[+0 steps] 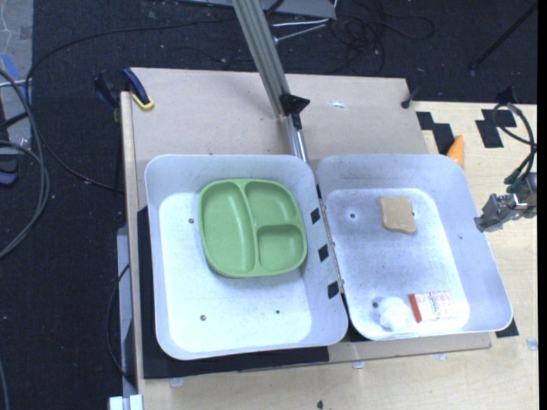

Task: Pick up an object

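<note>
Three candidates lie untouched in the right bin (479, 254), a tan pad (397, 214) up top with a white wad (393, 313) and red-printed packet (436, 306) at its near edge, so picking remains, the gripper (500, 212) waiting off the bin's right rim, grip unreadable, the left bin (171, 314) holding a green tray (254, 227).

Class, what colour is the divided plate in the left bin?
Light green, seen in the camera view: divided plate.

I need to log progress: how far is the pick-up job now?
Nothing looks done. The gripper sits at the right bin's edge, carrying nothing visible. The tan block, white wad and red-and-white packet all lie in that bin, so the whole pick remains.
</note>
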